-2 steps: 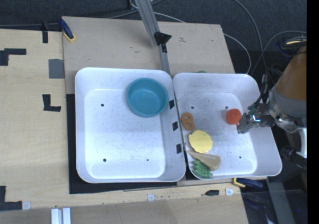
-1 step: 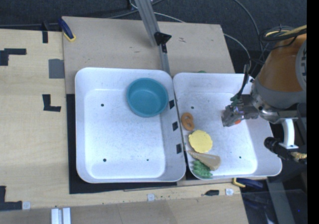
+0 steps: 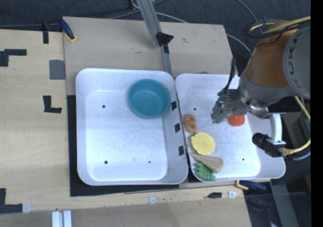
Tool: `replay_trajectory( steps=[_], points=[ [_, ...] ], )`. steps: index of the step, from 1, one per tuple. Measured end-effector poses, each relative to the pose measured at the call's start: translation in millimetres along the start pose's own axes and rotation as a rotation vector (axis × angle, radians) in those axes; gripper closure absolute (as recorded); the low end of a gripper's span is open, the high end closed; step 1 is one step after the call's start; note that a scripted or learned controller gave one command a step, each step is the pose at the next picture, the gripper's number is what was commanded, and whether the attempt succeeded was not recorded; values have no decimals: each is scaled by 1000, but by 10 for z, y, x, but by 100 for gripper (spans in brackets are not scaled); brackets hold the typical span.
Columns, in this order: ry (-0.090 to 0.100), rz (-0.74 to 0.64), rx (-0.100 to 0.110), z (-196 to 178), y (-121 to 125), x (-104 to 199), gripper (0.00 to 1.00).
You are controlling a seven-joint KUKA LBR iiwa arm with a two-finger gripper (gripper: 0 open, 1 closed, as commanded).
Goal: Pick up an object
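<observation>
Hanging low over the right bin (image 3: pixel 262 170), the gripper (image 3: pixel 222 112) sits just left of a small red-orange object (image 3: pixel 236 119), which lies on the bin floor at the gripper's right side, touching it or nearly so; whether the pincer is apart or together cannot be told from this slanted view, since the dark wrist body covers its tips, and nothing can be seen clamped in it. The rest of the pickable things cluster toward the near-left part of this bin: a small brown pretzel-like ring (image 3: pixel 190 122) close to the dividing wall, a flat yellow disc (image 3: pixel 203 143) just nearer than it, then a tan wedge (image 3: pixel 208 162) and a green leafy piece (image 3: pixel 203 171) pressed into the near corner, probably because loose items slide against the walls. The left bin (image 3: pixel 101 160) bears a blue bowl (image 3: pixel 149 98) in its far right part, well apart from the arm. Judging by the pose, the red-orange object is the likely target, though the gripper looks offset from it, so a grasp here could miss or merely nudge it.
</observation>
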State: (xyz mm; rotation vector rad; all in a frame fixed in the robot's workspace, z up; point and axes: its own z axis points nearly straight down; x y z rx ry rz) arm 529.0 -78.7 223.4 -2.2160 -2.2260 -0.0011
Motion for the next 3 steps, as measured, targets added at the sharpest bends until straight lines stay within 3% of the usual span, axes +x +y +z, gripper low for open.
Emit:
replay_trajectory(
  steps=[3],
  points=[
    [-1,1,2,-3,600,1531,100]
  ],
)
